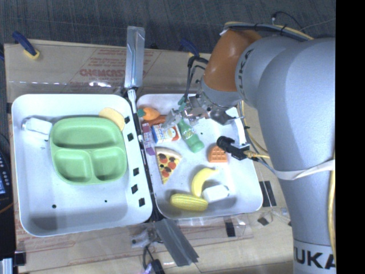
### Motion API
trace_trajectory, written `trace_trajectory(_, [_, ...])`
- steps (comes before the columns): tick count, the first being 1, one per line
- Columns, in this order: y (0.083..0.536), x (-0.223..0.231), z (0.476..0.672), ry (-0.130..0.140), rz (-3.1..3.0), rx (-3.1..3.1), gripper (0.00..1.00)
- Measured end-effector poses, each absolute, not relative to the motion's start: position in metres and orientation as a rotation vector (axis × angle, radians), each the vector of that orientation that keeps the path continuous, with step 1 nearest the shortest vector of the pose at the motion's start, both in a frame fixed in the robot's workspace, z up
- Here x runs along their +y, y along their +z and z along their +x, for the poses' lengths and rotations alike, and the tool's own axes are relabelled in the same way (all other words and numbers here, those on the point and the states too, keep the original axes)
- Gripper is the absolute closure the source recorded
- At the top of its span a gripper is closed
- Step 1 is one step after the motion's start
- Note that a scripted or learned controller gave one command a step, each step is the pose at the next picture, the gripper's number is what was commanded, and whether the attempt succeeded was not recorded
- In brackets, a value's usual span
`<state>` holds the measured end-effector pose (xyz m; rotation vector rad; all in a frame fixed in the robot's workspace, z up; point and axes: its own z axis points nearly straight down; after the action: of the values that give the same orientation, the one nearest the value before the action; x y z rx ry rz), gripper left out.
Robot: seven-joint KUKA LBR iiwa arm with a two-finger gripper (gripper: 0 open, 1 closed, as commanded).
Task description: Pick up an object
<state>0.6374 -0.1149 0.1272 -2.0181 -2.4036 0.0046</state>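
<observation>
The grey arm point(296, 113) is looming over your right bin; its gripper point(185, 112), jaw state unreadable, is hovering at the green plastic bottle's point(191, 137) eleven o'clock end.

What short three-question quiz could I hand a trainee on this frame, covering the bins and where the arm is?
1. True or false: the green divided tray lies in the right bin.
2. Which item lies nearest the front edge of the right bin: A) pizza slice, B) corn cob, C) waffle?
3. Fill in: the hand hovers over the ___ bin, above the green bottle.

Key
1. False; it lies in the left bin.
2. B, the corn cob, beside the banana.
3. Right.
</observation>
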Motion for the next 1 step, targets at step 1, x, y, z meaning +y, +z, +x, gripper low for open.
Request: trace_trajectory(1, [0.0913, -0.1505, 0.6030, 0.003, -1.952, -2.458, 0.00])
